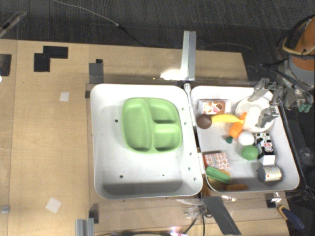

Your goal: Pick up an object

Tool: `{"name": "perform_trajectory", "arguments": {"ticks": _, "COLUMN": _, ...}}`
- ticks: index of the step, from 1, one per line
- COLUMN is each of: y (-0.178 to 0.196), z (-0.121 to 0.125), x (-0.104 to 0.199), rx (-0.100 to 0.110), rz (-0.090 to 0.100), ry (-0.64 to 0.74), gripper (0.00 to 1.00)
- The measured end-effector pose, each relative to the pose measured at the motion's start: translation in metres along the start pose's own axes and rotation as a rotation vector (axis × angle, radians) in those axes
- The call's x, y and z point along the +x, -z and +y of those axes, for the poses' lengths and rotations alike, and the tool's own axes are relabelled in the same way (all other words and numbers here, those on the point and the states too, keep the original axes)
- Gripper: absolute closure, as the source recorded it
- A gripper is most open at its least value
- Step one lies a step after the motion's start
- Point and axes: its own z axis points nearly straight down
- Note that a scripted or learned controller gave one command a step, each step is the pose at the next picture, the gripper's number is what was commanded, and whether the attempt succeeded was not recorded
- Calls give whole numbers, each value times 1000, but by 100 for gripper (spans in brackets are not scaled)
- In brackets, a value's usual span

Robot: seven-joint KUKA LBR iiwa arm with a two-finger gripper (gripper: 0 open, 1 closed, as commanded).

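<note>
White cup [252, 113] lies in the right bin [290, 173]; claw [268, 104] above it, whether open I cannot tell.

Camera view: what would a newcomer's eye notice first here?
First the green tray, a divided one lying alone in the left bin. Then the right bin, crowded with small things, among them a banana and a green ball. The gripper hangs over that bin's far right corner.
</note>
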Motion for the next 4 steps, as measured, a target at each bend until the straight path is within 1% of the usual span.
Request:
{"name": "perform_trajectory", "arguments": {"ticks": 1, "y": -127, "z": -38, "x": 11, "rx": 3, "rz": -5, "ry": 85, "gripper": 0}}
{"name": "perform_trajectory", "arguments": {"ticks": 2, "y": -145, "z": 45, "x": 25, "rx": -1, "rz": -10, "ry": 24, "gripper": 0}}
{"name": "perform_trajectory", "arguments": {"ticks": 3, "y": -144, "z": 83, "x": 35, "rx": 1, "rz": -12, "ry": -43, "gripper": 0}}
{"name": "perform_trajectory", "arguments": {"ticks": 4, "y": -146, "z": 74, "x": -11, "rx": 1, "rz": -9, "ry": -61, "gripper": 0}}
